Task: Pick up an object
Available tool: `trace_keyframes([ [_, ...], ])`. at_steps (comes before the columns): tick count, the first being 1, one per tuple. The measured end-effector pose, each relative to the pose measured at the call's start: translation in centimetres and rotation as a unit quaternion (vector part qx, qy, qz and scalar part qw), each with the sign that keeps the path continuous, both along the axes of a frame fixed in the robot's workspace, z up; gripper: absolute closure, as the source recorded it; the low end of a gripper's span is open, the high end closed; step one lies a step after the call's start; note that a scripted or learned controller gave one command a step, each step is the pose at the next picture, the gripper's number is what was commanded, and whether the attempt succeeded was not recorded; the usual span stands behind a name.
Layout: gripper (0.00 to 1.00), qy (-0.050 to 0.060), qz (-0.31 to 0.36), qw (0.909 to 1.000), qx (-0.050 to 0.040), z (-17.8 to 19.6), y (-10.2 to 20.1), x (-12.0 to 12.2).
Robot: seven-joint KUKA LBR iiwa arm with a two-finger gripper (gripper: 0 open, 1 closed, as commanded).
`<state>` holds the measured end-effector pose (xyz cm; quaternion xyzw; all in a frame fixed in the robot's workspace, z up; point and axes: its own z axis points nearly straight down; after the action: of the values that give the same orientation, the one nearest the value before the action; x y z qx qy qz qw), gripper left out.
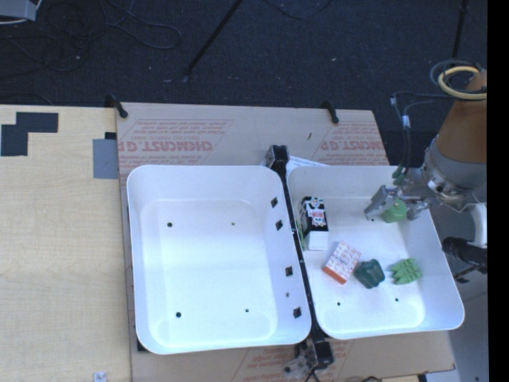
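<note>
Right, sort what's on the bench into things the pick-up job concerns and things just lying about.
Part of the job:
- gripper, over the right bin, with a green piece at its fingers
- black-and-white box
- orange-and-white carton
- dark green object
- light green toy

Just lying about:
- left bin
- cardboard sheet under the bins
- cables on the dark floor

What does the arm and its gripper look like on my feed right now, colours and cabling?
The arm comes in from the right: an orange-tan band above a grey wrist section. A yellowish ring sits at its top, and a thin dark cable loops along its left side. The gripper is a small metallic grey unit.
</note>
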<state>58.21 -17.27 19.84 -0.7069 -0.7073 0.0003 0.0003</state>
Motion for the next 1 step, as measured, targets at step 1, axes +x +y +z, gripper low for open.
trace_keyframes([
  [1,0.0,-0.002,-0.003,1.0,-0.0031,-9.1,5.06,3.16],
])
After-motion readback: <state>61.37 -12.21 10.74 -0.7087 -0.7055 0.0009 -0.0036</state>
